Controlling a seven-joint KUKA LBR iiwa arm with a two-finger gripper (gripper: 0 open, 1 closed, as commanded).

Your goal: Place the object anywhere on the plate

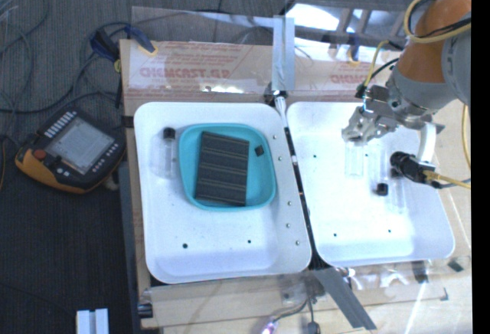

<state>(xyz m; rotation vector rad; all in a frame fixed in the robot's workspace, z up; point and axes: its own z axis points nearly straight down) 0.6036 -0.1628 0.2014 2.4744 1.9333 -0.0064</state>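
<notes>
I see the counter [230,298] carrying two shallow white bins side by side, with a strip of cardboard [199,73] standing along their far edge. The left bin [222,248] holds a teal plate [264,191], rounded-square in shape, sitting a little toward the far side of that bin. On the plate lies a dark ribbed block [222,168], a flat rectangle with its long side running roughly front to back; it rests fully inside the plate's rim, tilted slightly. A small black piece [259,149] sits on the plate just beside the block's far right corner. A clear vial with a black cap [166,147] lies on the bin floor, just off the plate's left edge.

The arm [436,41] reaches in from the right, its orange band above the wrist, over the far part of the right bin [367,233]. The hand [358,133] hangs low over that bin's far middle area; I can see nothing between its fingers, but I cannot tell whether they are spread or closed. Another clear vial with a black cap [380,188] lies on the right bin's floor, near the hand and toward the front of it.

Off the counter to the left, the control pendant [73,150] rests on the dark floor.
</notes>
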